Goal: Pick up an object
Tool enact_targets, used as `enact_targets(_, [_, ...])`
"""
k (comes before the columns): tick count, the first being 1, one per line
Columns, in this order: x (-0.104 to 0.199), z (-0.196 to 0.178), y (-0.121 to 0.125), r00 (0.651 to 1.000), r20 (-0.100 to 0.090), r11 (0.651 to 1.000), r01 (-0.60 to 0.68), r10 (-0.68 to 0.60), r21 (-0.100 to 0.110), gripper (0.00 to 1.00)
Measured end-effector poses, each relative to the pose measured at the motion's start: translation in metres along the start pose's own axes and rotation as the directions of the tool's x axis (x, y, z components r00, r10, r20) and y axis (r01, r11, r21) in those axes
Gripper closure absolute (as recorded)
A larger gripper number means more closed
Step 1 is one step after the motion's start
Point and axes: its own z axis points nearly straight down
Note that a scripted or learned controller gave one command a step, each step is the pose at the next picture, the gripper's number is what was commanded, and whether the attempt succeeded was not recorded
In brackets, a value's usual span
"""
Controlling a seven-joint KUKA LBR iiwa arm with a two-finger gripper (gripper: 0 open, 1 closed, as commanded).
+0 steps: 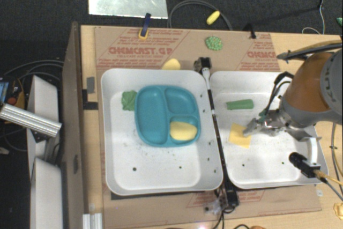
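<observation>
Yellow foam-like block [239, 135], roughly square with soft matte faces, is lying on the floor of the right white bin [268, 169], left of centre. End effector [251, 130] is sitting low at the block's upper right edge, just beside or touching it; whether its fingers are spread or pressed together cannot be told from this slant. Grey arm with orange band [308, 86] is reaching in from the right of the frame. Green flat bar [239, 105], matte, is lying above the block in the same bin. Left white bin [161, 177] is holding a teal moulded compartment tray [155, 115], glossy, with a rounded yellow lump [183, 130] in its lower right compartment. Green leafy piece [128, 100] is touching the tray's left rim. Brown cardboard [134, 48] is covering the worktop's top.
</observation>
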Motion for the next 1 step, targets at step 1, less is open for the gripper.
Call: enact_targets(1, [0.0466, -0.1194, -0.0137, 1.000, -0.002, 1.000, 0.010, -0.010, -0.006, 0.00])
